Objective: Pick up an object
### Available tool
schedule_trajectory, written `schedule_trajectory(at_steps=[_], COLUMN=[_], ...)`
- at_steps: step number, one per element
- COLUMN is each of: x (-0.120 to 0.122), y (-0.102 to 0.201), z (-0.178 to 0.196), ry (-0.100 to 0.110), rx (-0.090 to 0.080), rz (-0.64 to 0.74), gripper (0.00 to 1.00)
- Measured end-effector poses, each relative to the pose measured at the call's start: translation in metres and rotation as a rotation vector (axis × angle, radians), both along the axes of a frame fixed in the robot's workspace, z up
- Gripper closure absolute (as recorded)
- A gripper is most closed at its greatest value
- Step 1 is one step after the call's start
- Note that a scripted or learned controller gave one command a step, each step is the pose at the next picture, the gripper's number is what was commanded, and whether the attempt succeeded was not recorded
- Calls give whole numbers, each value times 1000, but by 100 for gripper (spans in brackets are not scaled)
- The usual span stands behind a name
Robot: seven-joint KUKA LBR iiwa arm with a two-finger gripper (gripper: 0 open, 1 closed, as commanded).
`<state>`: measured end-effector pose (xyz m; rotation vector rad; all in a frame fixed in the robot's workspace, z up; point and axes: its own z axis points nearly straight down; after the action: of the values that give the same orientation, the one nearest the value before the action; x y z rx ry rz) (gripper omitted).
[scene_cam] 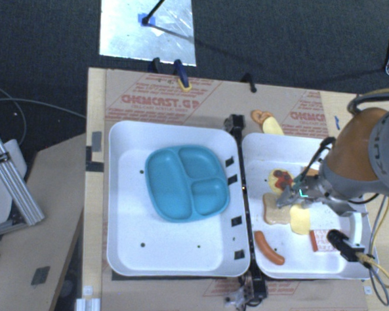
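Nothing is seen lifted yet: the gripper (pixel 289 198) is lowered at the toast slice (pixel 276 212), at nine o'clock in the right bin (pixel 263 152), its grip state undeterminable, so lifting remains

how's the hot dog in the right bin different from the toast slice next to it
The hot dog is long, thin and reddish orange; the toast slice is flat, broad and pale tan. The hot dog lies apart near the bin's front edge, while the toast slice sits under the gripper. Both lie in the right bin.
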<state>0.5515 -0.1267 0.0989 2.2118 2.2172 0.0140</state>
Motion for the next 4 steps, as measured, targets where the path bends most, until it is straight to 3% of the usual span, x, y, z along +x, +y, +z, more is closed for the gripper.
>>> schedule_trajectory(at_steps=[1, 2, 3, 4], x=[62, 120, 65, 72], y=[45, -1, 40, 37], z=[-14, -13, -15, 4], ry=[6, 4, 16, -5], rx=[1, -3, 3, -2], rz=[7, 3, 0, 2], gripper=[0, 0, 0, 100])
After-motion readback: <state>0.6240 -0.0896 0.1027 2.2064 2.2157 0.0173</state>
